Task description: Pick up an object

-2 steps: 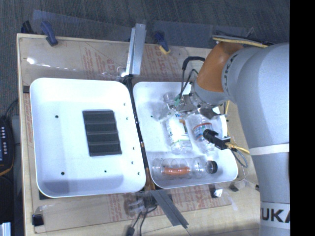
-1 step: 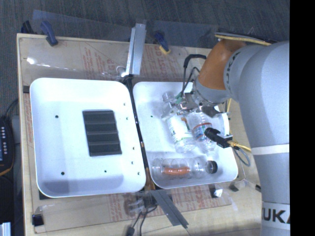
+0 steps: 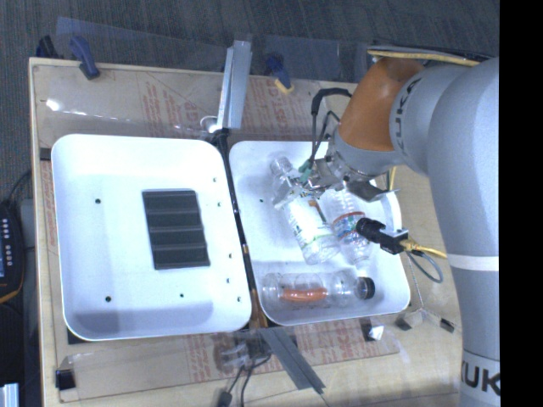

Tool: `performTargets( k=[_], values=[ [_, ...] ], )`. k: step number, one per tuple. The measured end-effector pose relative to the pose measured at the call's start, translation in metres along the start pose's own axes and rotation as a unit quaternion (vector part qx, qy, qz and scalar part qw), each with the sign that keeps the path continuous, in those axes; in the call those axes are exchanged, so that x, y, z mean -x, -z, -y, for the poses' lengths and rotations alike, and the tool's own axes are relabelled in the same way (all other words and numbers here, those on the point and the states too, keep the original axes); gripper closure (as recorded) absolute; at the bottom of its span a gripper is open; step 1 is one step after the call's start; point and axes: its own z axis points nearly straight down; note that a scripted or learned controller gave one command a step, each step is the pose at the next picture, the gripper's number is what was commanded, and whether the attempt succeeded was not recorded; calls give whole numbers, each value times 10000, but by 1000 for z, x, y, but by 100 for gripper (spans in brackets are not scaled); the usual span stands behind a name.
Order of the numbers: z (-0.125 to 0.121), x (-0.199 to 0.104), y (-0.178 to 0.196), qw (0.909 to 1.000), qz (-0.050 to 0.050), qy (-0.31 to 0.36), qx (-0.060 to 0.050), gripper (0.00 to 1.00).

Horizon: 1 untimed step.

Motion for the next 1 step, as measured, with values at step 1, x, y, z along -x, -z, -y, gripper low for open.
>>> performTargets(
  k=[1],
  values=[
    [-56, -15, 29, 9977, -3, 677, -35, 100]
  ],
)
